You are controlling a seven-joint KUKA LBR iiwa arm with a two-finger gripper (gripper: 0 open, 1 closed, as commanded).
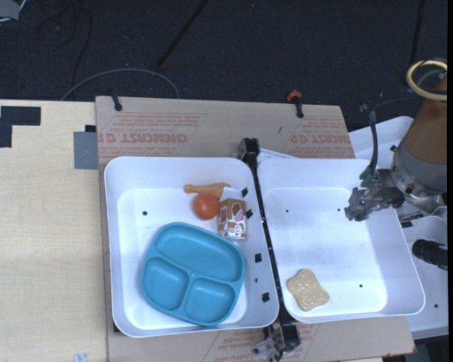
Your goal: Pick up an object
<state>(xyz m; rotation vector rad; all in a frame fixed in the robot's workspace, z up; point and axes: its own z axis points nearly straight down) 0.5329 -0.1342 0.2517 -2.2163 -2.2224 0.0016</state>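
My gripper [356,207] hangs over the right side of the right bin [328,176], with the grey arm and its orange band behind it at the frame's right. Nothing shows between its dark fingers. A beige, bumpy cracker-like piece [308,289] lies near the right bin's front left corner, well away from the gripper. In the left bin [124,202] lie a blue three-part plate [192,272], a red tomato [206,206], an orange carrot-like piece [205,188] and a small brown and white carton [232,219].
A black divider clamp [258,225] runs between the two bins. Both bins rest on a cardboard sheet [211,130] on the wooden bench. Cables run across the dark floor behind.
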